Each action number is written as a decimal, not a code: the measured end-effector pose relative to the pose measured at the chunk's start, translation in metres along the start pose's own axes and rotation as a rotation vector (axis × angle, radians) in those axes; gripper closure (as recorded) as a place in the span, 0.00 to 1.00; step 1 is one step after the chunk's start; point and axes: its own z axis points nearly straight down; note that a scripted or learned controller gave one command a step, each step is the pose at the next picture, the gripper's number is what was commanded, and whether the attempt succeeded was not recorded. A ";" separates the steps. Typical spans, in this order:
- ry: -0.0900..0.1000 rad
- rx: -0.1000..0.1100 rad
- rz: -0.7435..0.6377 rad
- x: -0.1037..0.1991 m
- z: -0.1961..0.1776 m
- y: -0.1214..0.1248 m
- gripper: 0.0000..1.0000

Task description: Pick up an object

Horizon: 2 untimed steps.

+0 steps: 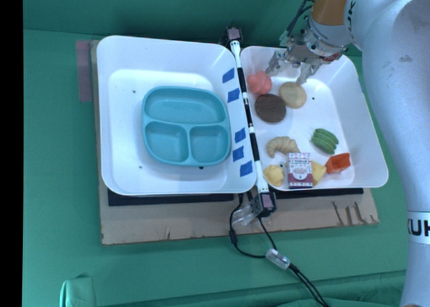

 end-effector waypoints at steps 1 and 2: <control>0.001 0.012 -0.003 0.000 0.000 0.004 0.00; 0.001 0.012 -0.002 0.000 0.000 0.004 0.00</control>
